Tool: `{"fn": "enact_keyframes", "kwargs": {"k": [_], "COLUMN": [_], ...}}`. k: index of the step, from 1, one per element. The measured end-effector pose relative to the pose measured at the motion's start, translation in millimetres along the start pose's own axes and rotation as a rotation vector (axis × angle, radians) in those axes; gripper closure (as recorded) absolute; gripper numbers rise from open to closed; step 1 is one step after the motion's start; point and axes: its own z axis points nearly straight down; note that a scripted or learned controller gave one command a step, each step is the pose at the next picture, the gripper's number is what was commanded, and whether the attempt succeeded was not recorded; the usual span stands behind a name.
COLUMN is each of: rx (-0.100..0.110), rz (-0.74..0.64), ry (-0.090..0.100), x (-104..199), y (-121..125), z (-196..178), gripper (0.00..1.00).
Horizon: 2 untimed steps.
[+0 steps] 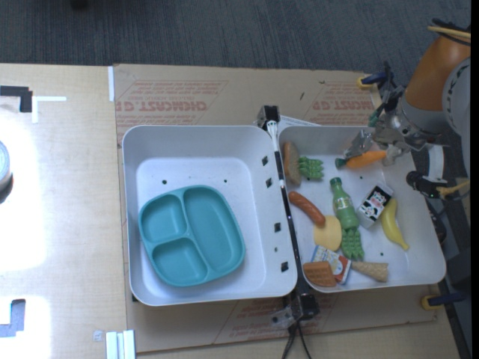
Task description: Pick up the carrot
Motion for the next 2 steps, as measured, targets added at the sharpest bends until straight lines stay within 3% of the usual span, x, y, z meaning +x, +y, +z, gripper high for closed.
{"fn": "enact_keyframes", "kwargs": {"k": [1,2], "rx": [0.003,-0.006], "rz": [-0.078,0.064], "ry": [0.001,0.007], "x": [-1.8,0.3], "y": [-0.2,1.9], "z": [0.2,0.8], "gripper": [0.0,0.0]}}
